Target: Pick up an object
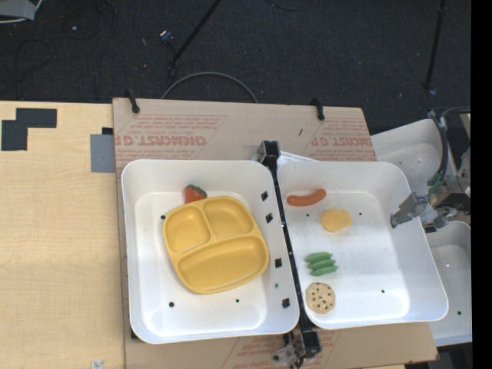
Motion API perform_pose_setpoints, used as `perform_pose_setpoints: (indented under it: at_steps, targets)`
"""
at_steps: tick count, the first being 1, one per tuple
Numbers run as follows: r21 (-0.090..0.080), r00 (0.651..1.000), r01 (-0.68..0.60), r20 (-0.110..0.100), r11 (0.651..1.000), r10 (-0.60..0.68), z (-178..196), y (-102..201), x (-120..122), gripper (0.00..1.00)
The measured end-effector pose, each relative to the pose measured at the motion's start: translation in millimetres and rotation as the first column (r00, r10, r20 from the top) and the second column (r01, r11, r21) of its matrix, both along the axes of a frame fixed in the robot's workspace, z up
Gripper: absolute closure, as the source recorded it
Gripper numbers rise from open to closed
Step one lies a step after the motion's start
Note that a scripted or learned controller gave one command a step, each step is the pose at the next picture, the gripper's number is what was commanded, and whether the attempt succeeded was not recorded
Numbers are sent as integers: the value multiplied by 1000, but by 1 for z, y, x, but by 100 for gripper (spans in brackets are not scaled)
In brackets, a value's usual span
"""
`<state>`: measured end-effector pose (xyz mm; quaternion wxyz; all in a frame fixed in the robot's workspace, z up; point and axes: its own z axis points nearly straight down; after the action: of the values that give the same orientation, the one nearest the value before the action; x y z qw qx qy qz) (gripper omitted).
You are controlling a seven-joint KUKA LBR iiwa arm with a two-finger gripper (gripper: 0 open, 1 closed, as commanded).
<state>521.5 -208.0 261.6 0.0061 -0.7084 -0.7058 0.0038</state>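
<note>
light: bright, even, overhead — soft short shadows | glare: white bins (154, 206) slightly washed | focus: mildly soft

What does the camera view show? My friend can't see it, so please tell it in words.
Two white bins sit side by side: the left bin holds a yellow divided plate with a red toy beside it. The right bin holds a sausage, a yellow cracker, green pea pods and a cookie. The gripper sits at its right edge.

Both white bins (146, 206) look like smooth, slightly glossy plastic, as does the yellow divided plate (217, 244) in the left one. Under them lies matt brown cardboard (231, 129) with printed lettering; the bench (54, 244) looks like pale wood, matt.
</note>
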Motion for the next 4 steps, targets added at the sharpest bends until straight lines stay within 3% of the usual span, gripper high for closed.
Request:
perform_pose_setpoints:
  at_steps: [1, 4]
  targets:
    - [-3, 1000, -4, 13, 1000, 4, 7, 1, 2, 0]
    - [0, 1000, -4, 8, 1000, 4, -155, 12, 0, 0]
